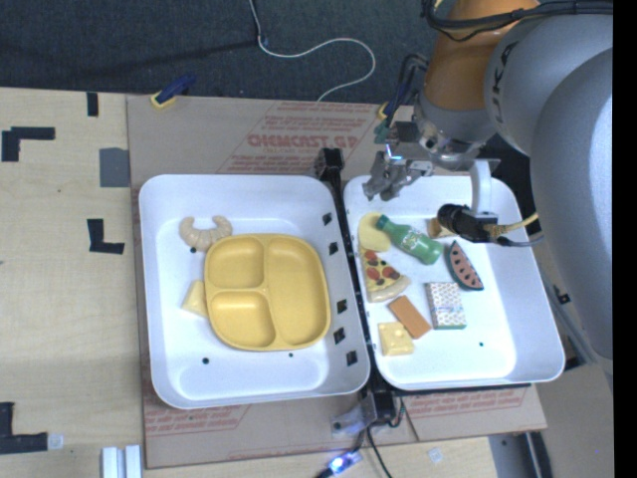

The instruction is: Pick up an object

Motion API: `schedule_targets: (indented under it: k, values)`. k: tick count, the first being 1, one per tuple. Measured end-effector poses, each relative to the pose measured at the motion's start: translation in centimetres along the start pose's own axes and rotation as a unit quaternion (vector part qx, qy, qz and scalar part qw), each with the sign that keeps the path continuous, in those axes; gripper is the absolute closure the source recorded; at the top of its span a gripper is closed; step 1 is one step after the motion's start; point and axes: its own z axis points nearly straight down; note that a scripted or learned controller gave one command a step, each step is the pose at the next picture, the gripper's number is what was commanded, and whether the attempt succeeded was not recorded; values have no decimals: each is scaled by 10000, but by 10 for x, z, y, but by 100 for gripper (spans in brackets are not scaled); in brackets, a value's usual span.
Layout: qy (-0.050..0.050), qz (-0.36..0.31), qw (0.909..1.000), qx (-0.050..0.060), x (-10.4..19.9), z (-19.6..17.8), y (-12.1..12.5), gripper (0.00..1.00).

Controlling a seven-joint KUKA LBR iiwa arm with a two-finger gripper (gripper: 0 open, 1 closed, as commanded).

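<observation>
Camera view: my gripper [383,185], fingers slightly parted and holding nothing, hovers over the right bin's [498,361] far-left corner, just beyond the green bottle [408,241], which I judge it must next descend to grasp.

i see a glossy yellow plastic divided plate [267,292], two smooth white plastic bins [169,267], a shiny green plastic bottle [409,242], and matt brown cardboard [269,137] underneath.

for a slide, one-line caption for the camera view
End effector poised over the right bin of toy food, near the green bottle; yellow divided plate in the left bin.
</observation>
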Motion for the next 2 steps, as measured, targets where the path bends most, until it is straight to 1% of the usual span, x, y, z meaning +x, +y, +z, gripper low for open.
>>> schedule_targets:
  k: [1, 2]
  values:
    - [-5, -7, 10000, 7, 46, 17, 22, 100]
    - [-10, 19, 10000, 10, 42, 18, 14, 100]
